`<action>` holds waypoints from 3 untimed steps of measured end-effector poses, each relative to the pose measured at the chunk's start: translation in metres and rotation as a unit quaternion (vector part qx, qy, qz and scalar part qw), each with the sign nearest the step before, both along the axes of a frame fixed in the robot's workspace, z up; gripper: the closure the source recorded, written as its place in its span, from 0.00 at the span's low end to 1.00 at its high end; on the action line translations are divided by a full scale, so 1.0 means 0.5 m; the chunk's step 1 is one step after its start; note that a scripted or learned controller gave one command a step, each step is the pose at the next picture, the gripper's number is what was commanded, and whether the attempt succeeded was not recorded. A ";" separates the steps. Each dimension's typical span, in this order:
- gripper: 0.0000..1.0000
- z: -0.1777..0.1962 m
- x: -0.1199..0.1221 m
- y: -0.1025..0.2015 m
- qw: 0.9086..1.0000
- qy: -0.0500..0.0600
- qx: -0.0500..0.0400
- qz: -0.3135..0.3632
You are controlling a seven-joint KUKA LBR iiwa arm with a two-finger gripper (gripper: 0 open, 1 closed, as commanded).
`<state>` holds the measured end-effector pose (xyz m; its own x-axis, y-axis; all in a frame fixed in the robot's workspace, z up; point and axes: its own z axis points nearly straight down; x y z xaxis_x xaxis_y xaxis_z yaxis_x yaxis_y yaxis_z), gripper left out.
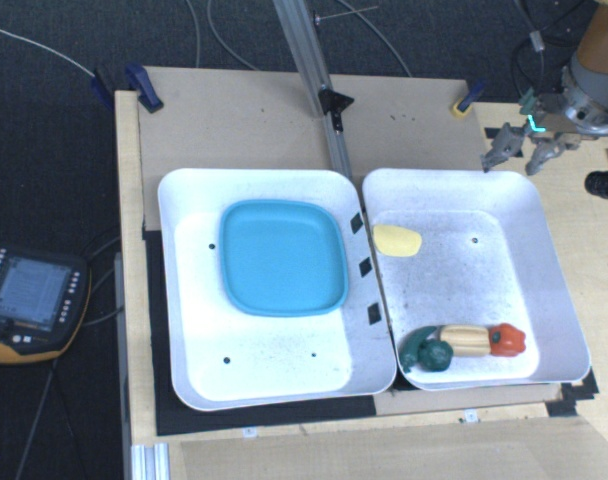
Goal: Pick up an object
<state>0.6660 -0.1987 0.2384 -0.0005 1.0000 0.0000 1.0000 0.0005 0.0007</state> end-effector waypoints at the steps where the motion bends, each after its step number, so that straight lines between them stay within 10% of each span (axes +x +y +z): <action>1: 0.00 0.000 0.000 0.000 1.000 0.000 0.000 0.000; 3: 0.00 -0.184 -0.025 0.020 1.000 0.002 0.000 0.000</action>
<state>0.6535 -0.1887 0.1465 -0.0005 1.0000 0.0008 1.0000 0.0005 -0.0030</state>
